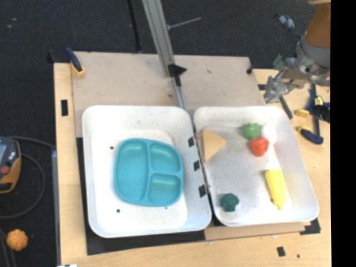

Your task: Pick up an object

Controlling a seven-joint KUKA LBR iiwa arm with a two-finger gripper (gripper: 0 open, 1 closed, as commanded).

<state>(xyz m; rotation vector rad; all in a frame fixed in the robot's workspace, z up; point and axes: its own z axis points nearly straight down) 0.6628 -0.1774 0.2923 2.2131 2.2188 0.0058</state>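
Note:
The right bin holds a tan wedge near its left wall. At the back of the bin lie a green piece, a small white piece and a red tomato-like piece. A yellow piece lies at the right and a dark green broccoli-like piece at the front. My gripper hangs outside the bin, above the bench beyond its back right corner, well away from every object.
The left bin bears a teal divided plate. An aluminium post rises behind the bins. Blue and yellow clamps lie at the bench's right edge, and another clamp at the back left corner. An orange ball sits off the bench at the front left.

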